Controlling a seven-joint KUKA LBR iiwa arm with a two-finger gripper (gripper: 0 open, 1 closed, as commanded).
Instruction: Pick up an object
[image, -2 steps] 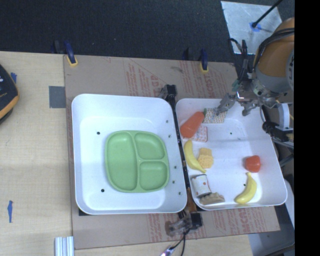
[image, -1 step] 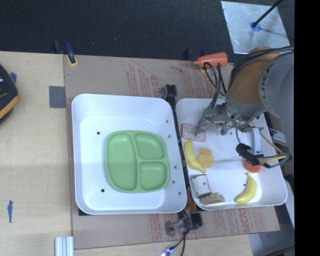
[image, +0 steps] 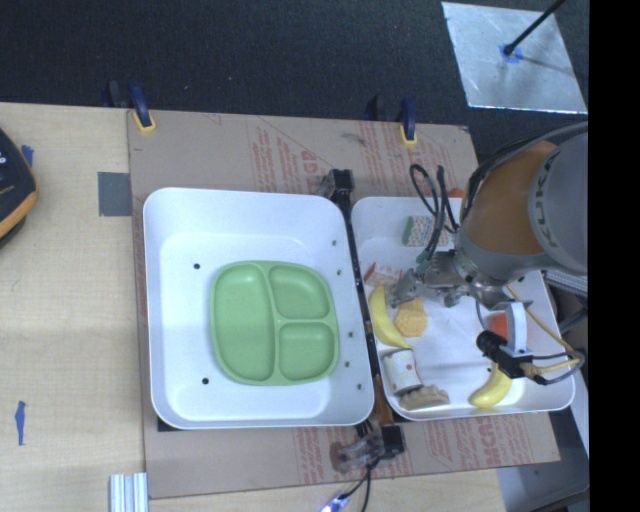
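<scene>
Gripper (image: 412, 288) low in right bin (image: 560, 402), just above yellow chunk (image: 410, 320) beside banana (image: 381, 318); finger state indiscernible. Green divided plate (image: 272, 322) in left bin (image: 170, 300).

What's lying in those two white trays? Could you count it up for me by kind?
Green divided plate: 1
Bananas: 2, one beside the divider, one at the near right corner
Yellowish chunk: 1
Small white cup-like item: 1
Other small bits, too unclear to name: at least 3
Total: at least 8
</scene>
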